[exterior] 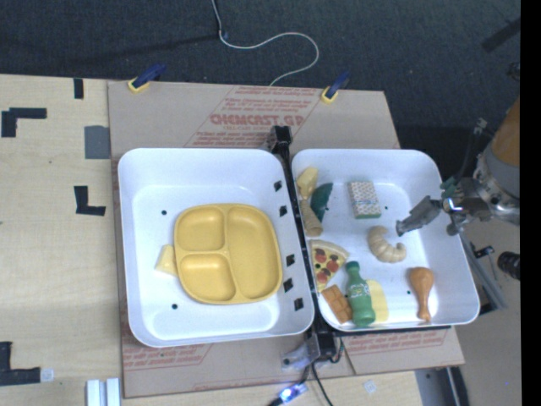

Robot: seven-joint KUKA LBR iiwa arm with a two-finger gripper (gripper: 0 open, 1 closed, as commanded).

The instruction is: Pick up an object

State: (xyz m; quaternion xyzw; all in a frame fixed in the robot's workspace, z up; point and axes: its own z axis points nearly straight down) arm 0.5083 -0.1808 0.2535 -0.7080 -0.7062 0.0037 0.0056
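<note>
The right bin holds several toy foods. A tan croissant lies near its middle, with a brown drumstick toward the front right corner. A green bottle lies at the front beside a pizza slice and a brown bread piece. A patterned box sits farther back. My gripper reaches in over the bin's right side. Its tip hangs just right of and above the croissant, and nothing is seen in its grasp.
A yellow piece and a dark green piece lie along the right bin's left wall. The left bin holds a yellow divided plate and a pale yellow wedge. The arm's wrist overhangs the right rim.
</note>
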